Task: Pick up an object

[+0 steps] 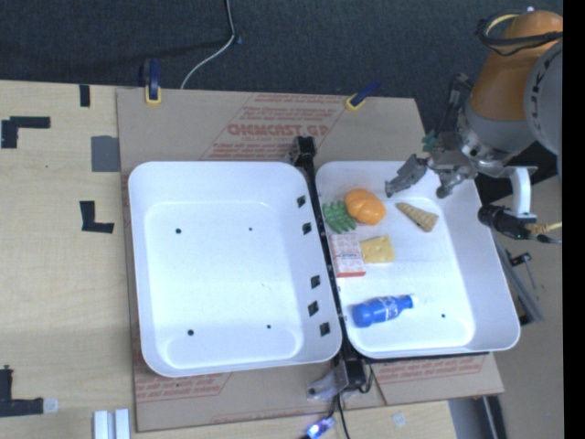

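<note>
A pale wooden worktop (55, 273) carries black tape marks (91, 216). A brown cardboard sheet (265, 126) with red print lies on it, clamped at its far edge. Dark blue carpet (320, 26) lies beyond, crossed by a white cable (212, 58).

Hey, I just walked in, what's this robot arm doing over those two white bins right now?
The arm is trying to pick something out of the right bin. Its gripper hangs open over that bin's far end, holding nothing, just above a small cone-shaped piece. Also in that bin are an orange object touching a green one, a yellow block, a small red-and-white packet and a blue bottle lying on its side. Nothing has been lifted yet.
</note>
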Controlling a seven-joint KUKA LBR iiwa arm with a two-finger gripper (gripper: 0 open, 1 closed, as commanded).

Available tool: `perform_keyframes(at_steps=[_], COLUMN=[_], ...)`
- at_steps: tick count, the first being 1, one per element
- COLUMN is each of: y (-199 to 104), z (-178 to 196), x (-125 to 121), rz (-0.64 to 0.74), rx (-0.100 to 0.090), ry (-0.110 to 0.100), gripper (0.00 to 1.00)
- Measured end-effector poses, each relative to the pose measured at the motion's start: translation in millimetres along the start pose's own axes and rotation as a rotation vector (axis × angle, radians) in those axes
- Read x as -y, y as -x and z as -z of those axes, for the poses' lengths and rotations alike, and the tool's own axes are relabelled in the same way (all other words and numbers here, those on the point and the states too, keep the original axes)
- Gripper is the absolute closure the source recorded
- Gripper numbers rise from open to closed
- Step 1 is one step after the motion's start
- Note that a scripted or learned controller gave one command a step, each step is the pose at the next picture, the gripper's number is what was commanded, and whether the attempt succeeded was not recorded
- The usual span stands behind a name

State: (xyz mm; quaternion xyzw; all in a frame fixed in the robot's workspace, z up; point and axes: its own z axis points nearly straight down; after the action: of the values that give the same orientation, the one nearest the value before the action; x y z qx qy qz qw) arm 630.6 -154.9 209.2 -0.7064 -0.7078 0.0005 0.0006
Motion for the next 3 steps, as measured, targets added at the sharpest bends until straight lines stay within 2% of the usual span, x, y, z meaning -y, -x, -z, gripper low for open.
perform_keyframes(at_steps=[1, 2, 3], y=[30, 28, -28], z=[239, 238, 170], x=[11, 11, -39], rz=[0.000, 0.001, 0.005], rx=[0.007, 0.004, -0.002], ry=[0.020, 0.002, -0.005], gripper=[0.00, 1.00, 1.00])
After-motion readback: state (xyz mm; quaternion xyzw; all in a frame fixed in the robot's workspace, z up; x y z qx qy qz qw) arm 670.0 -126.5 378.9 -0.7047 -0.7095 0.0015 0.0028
